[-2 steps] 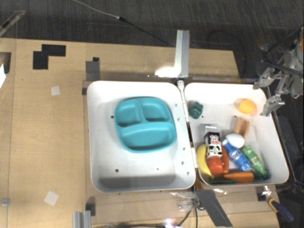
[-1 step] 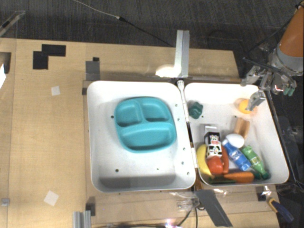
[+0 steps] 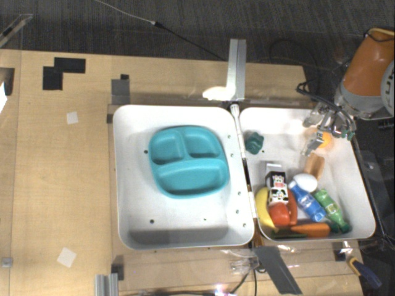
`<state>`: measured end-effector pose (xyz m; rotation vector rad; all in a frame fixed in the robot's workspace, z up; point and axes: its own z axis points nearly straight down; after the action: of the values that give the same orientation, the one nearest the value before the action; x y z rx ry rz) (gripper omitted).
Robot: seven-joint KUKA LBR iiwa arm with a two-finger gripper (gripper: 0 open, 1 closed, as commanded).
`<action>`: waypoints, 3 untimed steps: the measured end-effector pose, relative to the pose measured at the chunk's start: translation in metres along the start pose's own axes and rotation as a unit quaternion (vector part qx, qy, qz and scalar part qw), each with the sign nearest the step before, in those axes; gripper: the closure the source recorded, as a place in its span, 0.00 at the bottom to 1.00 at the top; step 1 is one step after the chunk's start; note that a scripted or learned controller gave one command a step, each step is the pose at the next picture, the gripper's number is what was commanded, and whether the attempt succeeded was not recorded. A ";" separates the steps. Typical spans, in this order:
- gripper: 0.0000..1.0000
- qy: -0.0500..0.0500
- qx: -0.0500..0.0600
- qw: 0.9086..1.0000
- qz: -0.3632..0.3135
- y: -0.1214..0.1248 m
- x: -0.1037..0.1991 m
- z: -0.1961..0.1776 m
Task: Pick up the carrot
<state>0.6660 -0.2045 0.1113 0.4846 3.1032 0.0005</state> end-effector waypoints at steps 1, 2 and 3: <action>0.00 0.001 0.002 0.999 -0.045 -0.004 0.003 0.023; 1.00 -0.010 0.001 0.999 -0.048 -0.001 -0.002 0.008; 1.00 -0.017 0.000 0.999 -0.050 0.002 -0.005 -0.007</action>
<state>0.6711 -0.2044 0.1183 0.3249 3.0904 -0.0086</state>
